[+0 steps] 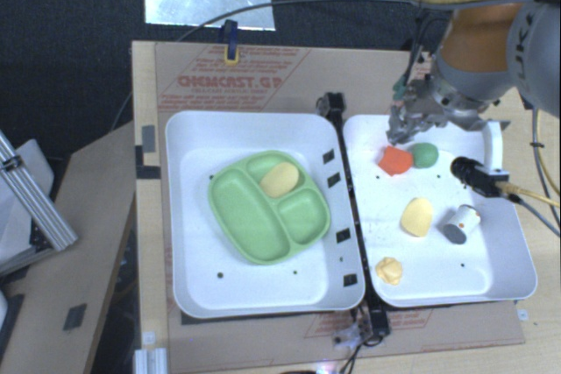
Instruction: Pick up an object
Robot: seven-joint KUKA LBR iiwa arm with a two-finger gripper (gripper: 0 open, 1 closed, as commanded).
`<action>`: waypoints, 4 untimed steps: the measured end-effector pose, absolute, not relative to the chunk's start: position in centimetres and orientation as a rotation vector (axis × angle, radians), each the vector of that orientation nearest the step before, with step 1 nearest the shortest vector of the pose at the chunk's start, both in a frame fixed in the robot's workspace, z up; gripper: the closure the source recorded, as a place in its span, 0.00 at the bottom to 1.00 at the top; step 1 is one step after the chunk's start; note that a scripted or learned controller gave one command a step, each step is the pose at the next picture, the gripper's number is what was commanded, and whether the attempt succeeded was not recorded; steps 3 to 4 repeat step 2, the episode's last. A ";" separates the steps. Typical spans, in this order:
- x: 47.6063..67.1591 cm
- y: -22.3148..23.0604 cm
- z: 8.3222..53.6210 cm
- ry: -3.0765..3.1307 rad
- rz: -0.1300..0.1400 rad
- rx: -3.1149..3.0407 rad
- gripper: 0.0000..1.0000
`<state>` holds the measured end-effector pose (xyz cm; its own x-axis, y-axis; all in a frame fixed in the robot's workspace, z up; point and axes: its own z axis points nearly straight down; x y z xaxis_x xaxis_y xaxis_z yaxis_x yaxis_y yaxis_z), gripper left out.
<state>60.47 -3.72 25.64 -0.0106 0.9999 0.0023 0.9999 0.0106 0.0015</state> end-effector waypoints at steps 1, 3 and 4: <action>59.3 1.4 24.2 -2.231 -0.002 -2.209 1.00; 59.8 6.5 24.4 -2.233 -0.005 -2.210 1.00; 59.8 6.5 24.4 -2.233 -0.005 -2.210 1.00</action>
